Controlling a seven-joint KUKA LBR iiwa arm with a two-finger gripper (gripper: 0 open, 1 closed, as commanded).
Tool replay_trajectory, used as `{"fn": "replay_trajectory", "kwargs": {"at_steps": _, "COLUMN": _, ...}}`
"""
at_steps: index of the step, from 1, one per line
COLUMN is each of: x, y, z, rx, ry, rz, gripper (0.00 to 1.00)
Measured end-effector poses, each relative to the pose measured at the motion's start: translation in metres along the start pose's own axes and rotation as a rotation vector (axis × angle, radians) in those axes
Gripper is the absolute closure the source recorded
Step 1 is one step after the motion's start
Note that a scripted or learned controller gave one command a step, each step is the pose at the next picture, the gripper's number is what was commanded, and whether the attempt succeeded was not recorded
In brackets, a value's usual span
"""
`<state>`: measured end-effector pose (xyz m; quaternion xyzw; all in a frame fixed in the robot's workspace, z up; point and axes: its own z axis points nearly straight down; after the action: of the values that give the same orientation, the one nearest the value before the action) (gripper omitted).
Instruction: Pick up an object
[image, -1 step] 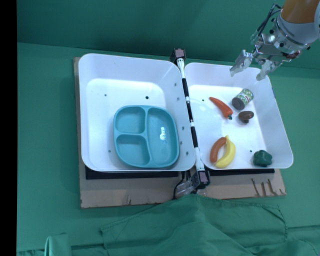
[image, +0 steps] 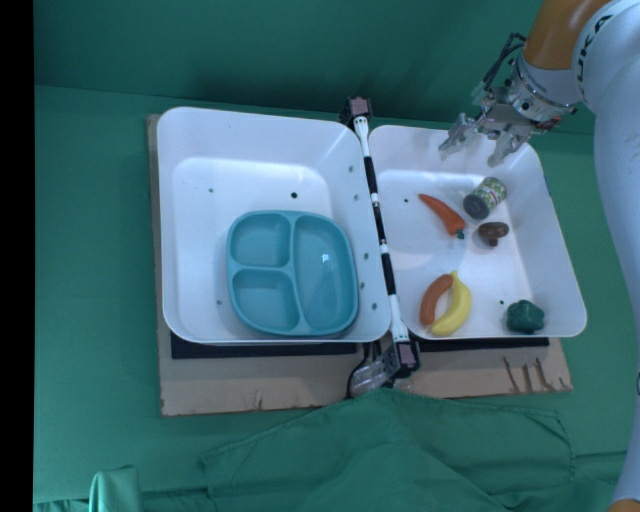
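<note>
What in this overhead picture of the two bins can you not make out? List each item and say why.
- Can: label too small to read.
- Dark brown item: too small and blurred to identify.
- Green item: shape unclear, too small.
- Arm: cut off by the right and top edges.
- Sausage: partly overlapped by the banana.

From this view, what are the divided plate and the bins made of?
Divided plate: looks like moulded plastic, teal, glossy; highlights glint on its compartments. Left bin and right bin: likely thin white plastic, smooth with a slight sheen and rounded formed corners. Can't confirm from looks alone.
</note>
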<state>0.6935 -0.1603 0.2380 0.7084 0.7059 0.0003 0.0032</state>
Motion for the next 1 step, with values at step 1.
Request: {"fn": "replay_trajectory", "kwargs": {"at_steps": 1, "x": 0.0246, "y": -0.0159, "z": 0.0476, "rx": -0.001, "ry": 0.001, "rz": 0.0, "gripper": 0.0}}
